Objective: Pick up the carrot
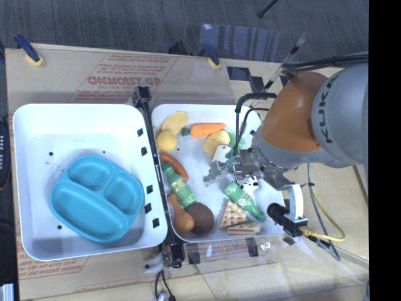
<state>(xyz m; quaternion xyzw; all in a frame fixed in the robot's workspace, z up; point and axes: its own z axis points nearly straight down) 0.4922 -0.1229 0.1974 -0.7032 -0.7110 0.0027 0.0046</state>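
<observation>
You are looking down at a slant on a table (94, 80) covered in brown cardboard, carrying two shallow white bins side by side. The left bin (37, 124) holds a blue divided plate (97, 196) lying near its middle. The right bin (188, 113) is crowded with toy food.

The carrot (207, 130), orange with a small green tip on its left end, lies on its side near the far wall of the right bin. Just left of it sit two pale yellow pieces (170, 132), one behind the other. To its right is a yellow banana-like piece (216, 142).

The grey arm with its orange band (289, 121) reaches in from the right and hangs over the right half of that bin. Its jaws (220, 168) sit low in the middle of the bin, nearer to you than the carrot and clear of it. You cannot tell whether they are apart or together.

Along the bin's left side lie a red sausage (173, 165), a green bottle (182, 192) and a brown round piece (200, 218). A second green bottle (245, 200) and a waffle-patterned wedge (234, 214) lie near the front right.
</observation>
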